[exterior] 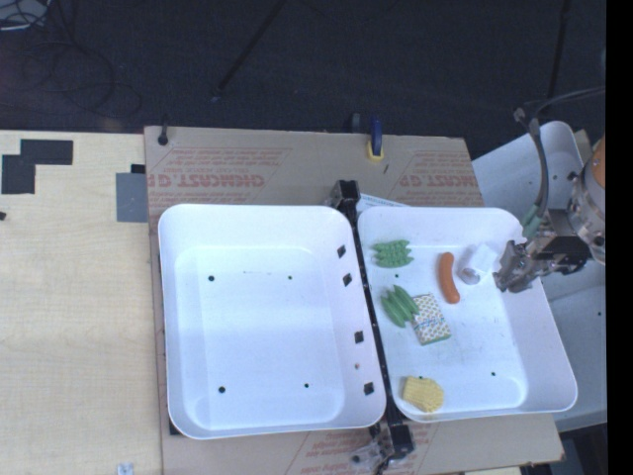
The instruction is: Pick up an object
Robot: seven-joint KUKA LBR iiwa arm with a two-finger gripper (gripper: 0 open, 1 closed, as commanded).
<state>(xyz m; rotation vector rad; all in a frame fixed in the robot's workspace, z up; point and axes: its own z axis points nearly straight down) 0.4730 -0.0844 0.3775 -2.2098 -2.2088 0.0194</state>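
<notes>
Orange sausage (449,277) in right bin (534,384) (left of fingers (511,277)), apart

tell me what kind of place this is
Likely a robot grasping test bench in a lab: two white bins clamped on cardboard, toy food such as an orange sausage, and a claw at the right bin's edge.

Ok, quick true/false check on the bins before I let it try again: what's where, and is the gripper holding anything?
1. All the items lie in the right bin. True.
2. The sausage sits in the left bin. False: it lies in the right bin, near the gripper.
3. The corn is at the right bin's near edge. True.
4. The gripper holds the pea pods. False: they lie apart from it, by the divider.
5. The box touches the corn. False: they lie apart.
</notes>
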